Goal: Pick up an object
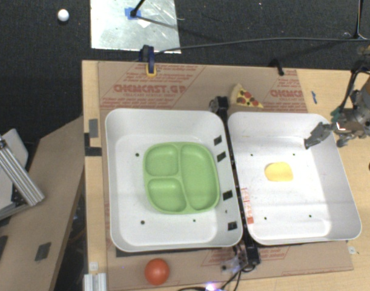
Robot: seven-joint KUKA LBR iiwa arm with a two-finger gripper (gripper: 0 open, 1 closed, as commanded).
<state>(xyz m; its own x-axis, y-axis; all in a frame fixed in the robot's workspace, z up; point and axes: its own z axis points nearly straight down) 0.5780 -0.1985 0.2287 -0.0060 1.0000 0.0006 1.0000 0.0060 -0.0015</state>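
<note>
Arm [365, 111] cut off by right edge; finger stance of gripper [330, 132] too small to tell. Frame [12, 168] cropped at left edge.

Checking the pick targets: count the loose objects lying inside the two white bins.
2: a green divided plate in the left bin, and a yellow object in the right bin. The gripper hangs over the right bin's far corner.

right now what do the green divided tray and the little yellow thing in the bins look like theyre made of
Green three-compartment tray, lying in the left white bin: probably moulded plastic, with even colour, rounded dividers and a soft sheen. Small yellow lump in the right white bin: matte and rounded, perhaps foam or soft plastic; too small to tell.
</note>
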